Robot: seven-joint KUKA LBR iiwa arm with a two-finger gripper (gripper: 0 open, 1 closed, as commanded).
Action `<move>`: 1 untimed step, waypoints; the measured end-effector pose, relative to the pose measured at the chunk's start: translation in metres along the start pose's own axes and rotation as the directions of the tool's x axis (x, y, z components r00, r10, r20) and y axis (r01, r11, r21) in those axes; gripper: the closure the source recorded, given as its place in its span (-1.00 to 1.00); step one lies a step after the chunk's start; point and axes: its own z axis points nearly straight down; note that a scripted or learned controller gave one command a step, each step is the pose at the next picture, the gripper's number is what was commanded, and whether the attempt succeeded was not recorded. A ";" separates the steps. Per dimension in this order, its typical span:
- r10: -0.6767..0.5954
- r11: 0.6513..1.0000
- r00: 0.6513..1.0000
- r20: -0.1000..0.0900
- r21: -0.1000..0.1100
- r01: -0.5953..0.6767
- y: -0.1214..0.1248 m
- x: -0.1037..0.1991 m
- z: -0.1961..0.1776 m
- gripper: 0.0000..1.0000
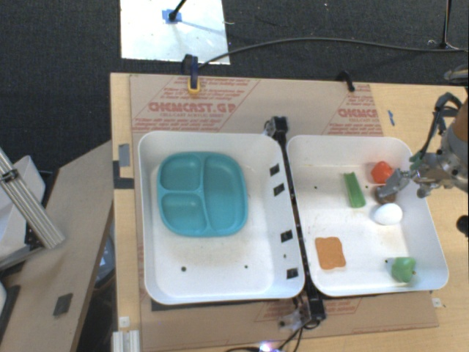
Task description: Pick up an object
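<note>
Over right bin (432, 240), claw (390, 190) low between orange-red piece (381, 171) and white egg (388, 214) | grip state: cannot tell | green bar (355, 190), orange slab (330, 253), green lump (402, 268) lie loose | nothing lifted; pick pending.

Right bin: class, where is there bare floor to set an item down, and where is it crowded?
Bare: the right bin's left strip, between the divider and green block, above the orange slab. Crowded: the right side, where gripper, orange-red piece and white egg cluster.
</note>
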 end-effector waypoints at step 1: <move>-0.003 1.000 1.000 0.003 -0.011 0.003 0.003 0.000 -0.006 -1.00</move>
